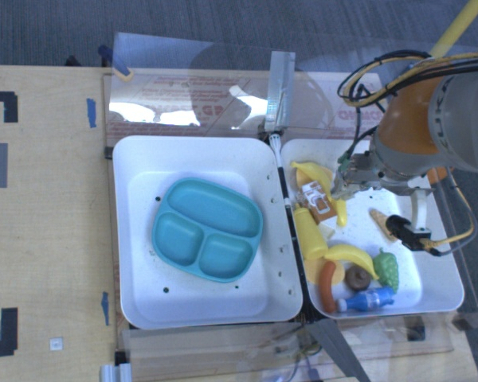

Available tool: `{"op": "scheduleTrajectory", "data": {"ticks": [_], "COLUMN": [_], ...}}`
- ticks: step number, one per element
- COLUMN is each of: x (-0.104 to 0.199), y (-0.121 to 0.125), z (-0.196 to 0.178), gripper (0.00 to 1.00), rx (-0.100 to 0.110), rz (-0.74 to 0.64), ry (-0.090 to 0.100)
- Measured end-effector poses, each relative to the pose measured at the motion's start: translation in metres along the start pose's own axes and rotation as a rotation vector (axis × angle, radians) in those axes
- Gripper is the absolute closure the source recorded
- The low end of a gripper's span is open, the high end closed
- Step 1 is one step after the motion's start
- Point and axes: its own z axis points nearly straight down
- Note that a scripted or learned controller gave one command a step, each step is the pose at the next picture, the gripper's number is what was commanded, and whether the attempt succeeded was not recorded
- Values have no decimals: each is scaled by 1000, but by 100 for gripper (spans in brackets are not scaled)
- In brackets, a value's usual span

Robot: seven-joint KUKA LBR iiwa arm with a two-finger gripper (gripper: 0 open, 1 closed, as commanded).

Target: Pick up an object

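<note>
Objects for picking are lying crowded in the right bin [442,293], and in the camera view the arm [430,126] is reaching in over that bin's upper half, with the gripper [344,183] pointing down near the heap's far end. Whether it is clenched or released cannot be told from this slant, and nothing is visibly lodged in it, so I judge the step in hand to be the approach or descent, with the grasp itself not yet made.

Nearest the gripper are a small brown-and-white packet [319,200] and a yellow piece [312,173] touching it; either could be the target. Further down the bin, a yellow bottle-like item [309,233], a banana [349,256], a red sausage-shaped toy [327,285], a brown round thing [356,277], a green vegetable toy [387,269] and a blue bottle [366,300] are sitting pressed together. The next move is calling for a descent centred on one item, since neighbours are touching and could be nudged or pinched along.

A teal divided plate [207,229] is sitting alone in the left bin [135,165], well apart from the arm.
</note>
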Motion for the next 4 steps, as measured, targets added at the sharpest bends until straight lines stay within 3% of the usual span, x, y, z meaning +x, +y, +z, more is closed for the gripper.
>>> {"op": "scheduleTrajectory", "data": {"ticks": [1, 2, 3, 4], "x": [-4, -12, -10, 50], "y": [0, 1, 3, 37], "z": [0, 17, 8, -102], "gripper": [0, 0, 100, 100], "rx": [0, 11, 7, 42], "rz": [4, 43, 39, 63], "ry": [-5, -13, -12, -4]}}
